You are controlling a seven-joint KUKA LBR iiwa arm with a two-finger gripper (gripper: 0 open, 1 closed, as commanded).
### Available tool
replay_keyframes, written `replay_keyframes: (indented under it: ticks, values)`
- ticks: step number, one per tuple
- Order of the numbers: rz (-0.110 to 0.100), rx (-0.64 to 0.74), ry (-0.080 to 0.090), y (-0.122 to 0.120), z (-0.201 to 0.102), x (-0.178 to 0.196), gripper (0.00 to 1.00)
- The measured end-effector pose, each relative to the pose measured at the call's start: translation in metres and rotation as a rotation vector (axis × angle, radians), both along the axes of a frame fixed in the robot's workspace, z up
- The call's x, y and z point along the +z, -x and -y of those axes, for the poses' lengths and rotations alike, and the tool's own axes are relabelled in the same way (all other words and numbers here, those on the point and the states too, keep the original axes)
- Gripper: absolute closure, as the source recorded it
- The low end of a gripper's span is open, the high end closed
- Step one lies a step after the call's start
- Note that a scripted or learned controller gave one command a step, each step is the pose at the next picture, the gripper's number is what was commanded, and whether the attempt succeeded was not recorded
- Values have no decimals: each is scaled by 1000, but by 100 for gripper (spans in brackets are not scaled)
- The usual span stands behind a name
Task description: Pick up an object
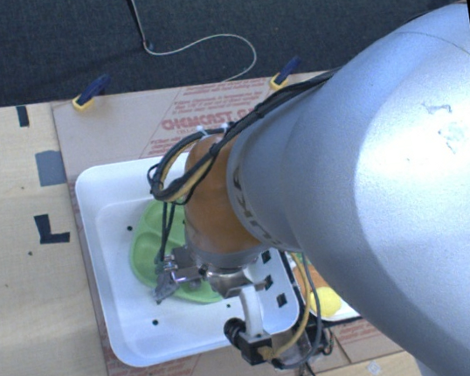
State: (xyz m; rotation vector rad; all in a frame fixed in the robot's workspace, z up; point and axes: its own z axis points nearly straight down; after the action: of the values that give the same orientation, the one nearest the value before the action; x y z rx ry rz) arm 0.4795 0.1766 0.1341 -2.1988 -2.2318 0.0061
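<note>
Grey arm (378, 195) is reaching in from the right and taking up most of the right half of the view, orange band (206, 200) sitting just above the wrist. Black cables (167, 180) are looping off the band on its left side.

Gripper (166, 282) is hanging low inside the left white bin (107, 247), over the middle of it. Its metal tip is pointing left and down and is overlapping the edge of a green object (147, 245). The wrist is hiding the grip itself, so can't tell if it's clenched, released or grasping anything.

Green object is lying on the bin floor, roughly centre, light green and rounded; its right part is running under the wrist. Can't tell whether the tip is touching it or just above it.

Something yellow (328, 301) is peeking out below the arm, right of the bin, near an orange patch (317, 278); both are mostly covered.

Bin is sitting on a cardboard sheet (206, 116) with red print. Two yellow-and-blue clamps (91, 91) are gripping its far edge. White cable (195, 46) is curling across the dark backdrop above.
</note>
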Motion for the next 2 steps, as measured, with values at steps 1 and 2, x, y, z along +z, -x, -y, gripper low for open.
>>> replay_keyframes:
  ticks: [1,2]
  values:
    - [1,-11,4,-2,8,12,100]
    - [16,-15,2,-32,23,-34,100]
